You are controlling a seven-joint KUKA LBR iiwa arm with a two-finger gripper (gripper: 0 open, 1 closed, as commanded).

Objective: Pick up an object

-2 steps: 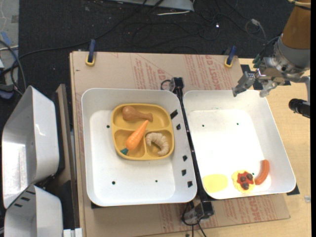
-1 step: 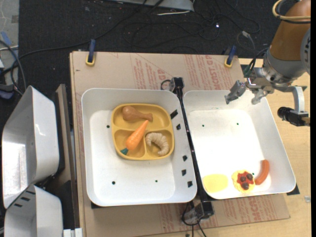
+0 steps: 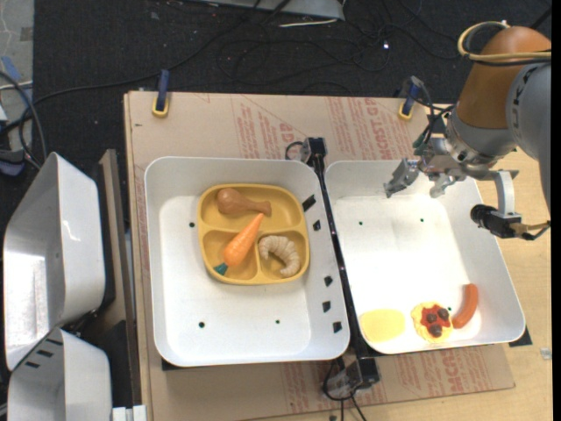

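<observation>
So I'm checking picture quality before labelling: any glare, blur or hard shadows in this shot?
Camera view: light is even, with soft shadows; the food on the yellow plate is sharp; the right bin looks bright but not washed out; the claw is slightly soft; the floor behind the bench is dark.

In the right bin's near corner lie a flat yellow disc [image 3: 382,324], a small red-and-yellow piece [image 3: 432,319], and just beside it a slanted orange-red sausage [image 3: 465,305].
</observation>
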